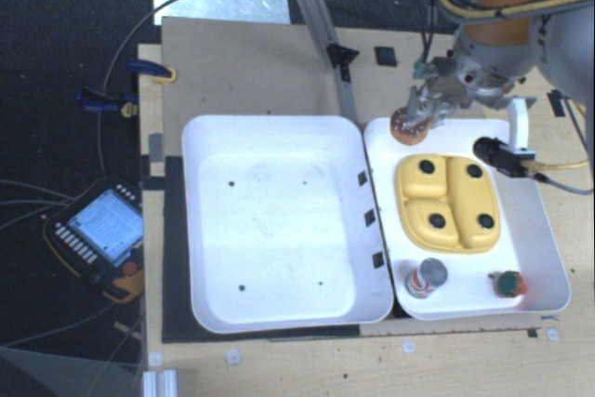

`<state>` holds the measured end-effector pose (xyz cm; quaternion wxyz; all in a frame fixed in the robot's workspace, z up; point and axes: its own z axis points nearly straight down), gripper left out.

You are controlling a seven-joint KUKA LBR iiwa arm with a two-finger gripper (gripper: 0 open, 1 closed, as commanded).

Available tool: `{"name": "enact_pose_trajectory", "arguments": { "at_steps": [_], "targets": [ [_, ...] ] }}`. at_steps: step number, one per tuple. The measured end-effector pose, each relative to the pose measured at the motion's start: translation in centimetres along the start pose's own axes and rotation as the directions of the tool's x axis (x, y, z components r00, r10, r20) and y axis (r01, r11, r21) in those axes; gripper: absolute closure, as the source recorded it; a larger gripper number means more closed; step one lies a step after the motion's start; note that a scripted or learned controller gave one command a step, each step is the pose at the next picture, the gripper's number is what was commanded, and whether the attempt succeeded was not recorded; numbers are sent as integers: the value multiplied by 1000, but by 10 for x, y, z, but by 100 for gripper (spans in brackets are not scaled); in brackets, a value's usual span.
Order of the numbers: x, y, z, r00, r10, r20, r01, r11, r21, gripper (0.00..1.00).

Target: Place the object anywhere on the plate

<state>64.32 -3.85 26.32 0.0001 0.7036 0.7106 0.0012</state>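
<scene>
On the table (242, 70), 2 white bins are sitting side by side. Within the right bin (539, 242), the yellow plate (450, 203) is lying centrally; at its 11 o'clock, the claw (416, 114) is touching the small brown object (407, 128), grip state impossible to tell.

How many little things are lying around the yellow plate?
3. A brown round one sits at the right bin's far left corner, under the claw. A grey and red one lies near the front left of the plate. An orange and green one lies front right.
</scene>
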Motion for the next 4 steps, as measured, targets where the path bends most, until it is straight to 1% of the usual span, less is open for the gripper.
{"name": "enact_pose_trajectory", "arguments": {
  "at_steps": [2,3,4],
  "targets": [
    [99,3,9,1000,0,0,0,1000,-1,100],
    [152,4,40,1000,1,0,-1,1000,2,100],
    [149,5,39,1000,5,1,-5,1000,0,0]
  ]
}}
